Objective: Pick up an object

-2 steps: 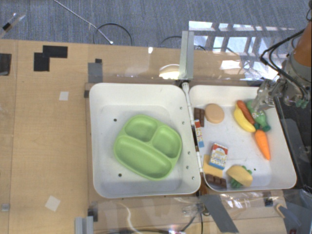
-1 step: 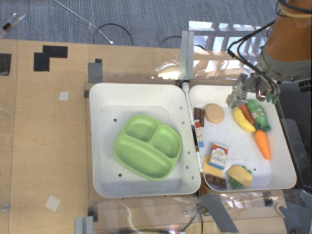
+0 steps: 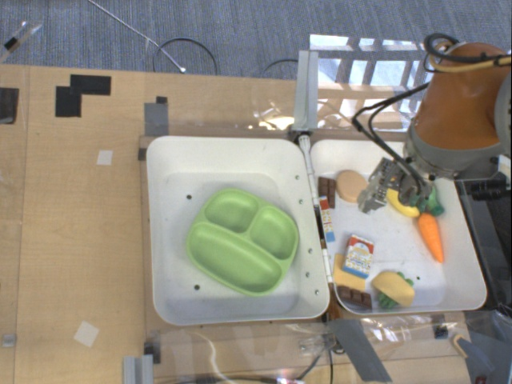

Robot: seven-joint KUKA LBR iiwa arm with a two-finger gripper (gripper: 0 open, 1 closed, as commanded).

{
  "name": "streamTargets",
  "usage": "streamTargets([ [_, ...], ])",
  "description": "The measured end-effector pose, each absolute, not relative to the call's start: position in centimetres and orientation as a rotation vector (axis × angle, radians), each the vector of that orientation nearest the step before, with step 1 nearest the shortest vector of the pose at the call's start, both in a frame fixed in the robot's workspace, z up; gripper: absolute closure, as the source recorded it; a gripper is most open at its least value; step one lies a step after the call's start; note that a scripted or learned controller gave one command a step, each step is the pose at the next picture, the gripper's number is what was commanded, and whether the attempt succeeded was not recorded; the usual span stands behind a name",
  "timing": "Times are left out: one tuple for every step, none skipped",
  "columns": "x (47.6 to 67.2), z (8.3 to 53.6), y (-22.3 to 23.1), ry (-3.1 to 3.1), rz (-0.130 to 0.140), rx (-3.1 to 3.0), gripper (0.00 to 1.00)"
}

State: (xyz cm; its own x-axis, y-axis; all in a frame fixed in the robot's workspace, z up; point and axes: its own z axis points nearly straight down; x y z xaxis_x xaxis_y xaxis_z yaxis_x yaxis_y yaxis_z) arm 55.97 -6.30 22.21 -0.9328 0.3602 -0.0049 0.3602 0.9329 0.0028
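Banana [image 3: 406, 207] half hidden beneath the tool [image 3: 392, 189], whose grip state is unclear.

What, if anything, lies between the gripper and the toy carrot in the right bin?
Nothing visible blocks it. The gripper hovers over the right bin, and the toy carrot lies just to its lower right on bare bin floor. A yellow banana-like toy sits close beside the gripper, next to the carrot's green top, not across the path.

Green divided plate [image 3: 242, 240]: smooth glossy plastic. White bins [image 3: 172, 294]: matt plastic. Bench [image 3: 72, 238]: pale wood-look, matt. Carrot [image 3: 432, 236], upper right: smooth plastic. Floor [image 3: 240, 14]: rough grey carpet.
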Motion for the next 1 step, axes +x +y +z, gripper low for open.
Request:
streamTargets([
  [60.17,16.36,-13.11,3.124,-0.001,0.275,1.0],
])
